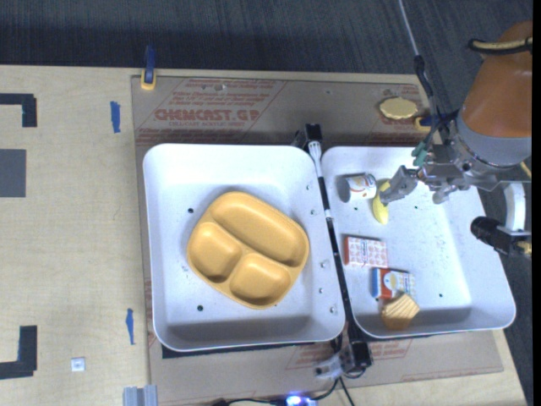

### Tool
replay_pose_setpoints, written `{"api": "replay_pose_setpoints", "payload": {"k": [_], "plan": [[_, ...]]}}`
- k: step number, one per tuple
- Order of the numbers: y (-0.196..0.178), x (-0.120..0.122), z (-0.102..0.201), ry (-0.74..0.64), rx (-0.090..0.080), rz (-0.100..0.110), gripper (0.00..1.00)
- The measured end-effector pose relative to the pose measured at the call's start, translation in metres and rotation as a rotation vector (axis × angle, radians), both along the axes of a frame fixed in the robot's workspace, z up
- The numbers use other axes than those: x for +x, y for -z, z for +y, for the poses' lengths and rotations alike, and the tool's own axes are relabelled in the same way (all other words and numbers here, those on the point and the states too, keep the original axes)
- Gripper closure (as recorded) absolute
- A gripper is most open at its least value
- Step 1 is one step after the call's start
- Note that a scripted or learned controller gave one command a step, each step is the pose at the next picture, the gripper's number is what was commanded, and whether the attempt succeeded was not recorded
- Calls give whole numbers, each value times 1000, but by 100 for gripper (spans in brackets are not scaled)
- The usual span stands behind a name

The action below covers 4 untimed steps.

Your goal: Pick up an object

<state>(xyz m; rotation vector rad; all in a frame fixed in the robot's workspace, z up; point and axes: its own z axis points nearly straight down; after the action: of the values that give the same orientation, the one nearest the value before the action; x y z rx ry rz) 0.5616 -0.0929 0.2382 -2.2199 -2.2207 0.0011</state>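
Two-finger gripper (397, 184): low inside right shallow white bin (473, 311), finger state indiscernible, beside small yellow banana-shaped toy (380, 211), apparently positioned for grasping.

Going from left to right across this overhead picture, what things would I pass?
Blue clamp → yellow divided tray in the left bin → small white jar → banana → gripper → grey and orange arm.

Yellow tray (246, 249), white bins (161, 227), red-patterned card (365, 251), yellow banana (380, 210).
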Motion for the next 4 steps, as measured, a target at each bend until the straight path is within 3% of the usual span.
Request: {"api": "replay_pose_setpoints", "payload": {"k": [1,2,3,4], "plan": [[152,5,-26,1,-2,-5,0],[152,-77,-13,1,0,-3,0],[152,-80,0,1,-2,-7,0],[142,-79,0,2,-3,-13,100]]}}
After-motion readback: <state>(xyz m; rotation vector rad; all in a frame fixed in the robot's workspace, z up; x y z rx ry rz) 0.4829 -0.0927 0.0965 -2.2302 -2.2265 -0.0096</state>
